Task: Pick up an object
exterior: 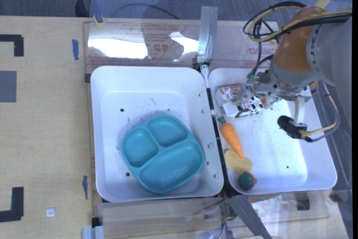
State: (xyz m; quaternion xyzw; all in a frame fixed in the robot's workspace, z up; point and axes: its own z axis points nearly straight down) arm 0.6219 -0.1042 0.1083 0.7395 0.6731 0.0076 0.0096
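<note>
Two shallow white bins stand side by side on the bench. The left bin [106, 120] holds a teal divided plate [162, 152] with three compartments, lying in the lower middle part of it. The right bin [313, 170] holds several small things along its left side: an orange toy carrot [232, 139], below it a pale yellow piece [239, 163], and under that a small round green and red object [246, 180] near the bottom wall. At the upper left corner of this bin lies a small packet [228, 92] with red and white print, and just beside it, to the right, a small black and white toy [253, 105] which looks like a cow figure. The gripper [263, 95] comes down from the arm on the right and sits directly over this black and white toy, very near or touching it; the carrot is lower and to the left, apart from it. How the claw stands, open or closed, cannot be told from this view, nor if it has hold of anything.
</note>
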